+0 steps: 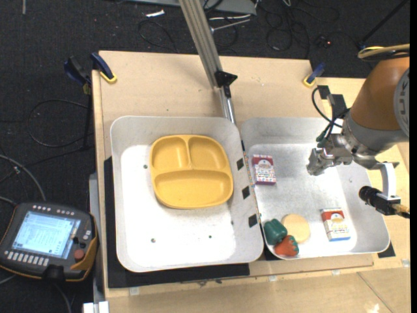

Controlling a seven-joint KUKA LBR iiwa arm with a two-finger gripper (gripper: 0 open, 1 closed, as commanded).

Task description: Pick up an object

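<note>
The gripper (317,162) hangs at the frame's right over the right bin (300,197); finger state unclear.

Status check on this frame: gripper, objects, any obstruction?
Gripper over right bin, nothing seen held. Red carton to its left, second carton and toy food nearer the front. Nothing blocking.
</note>
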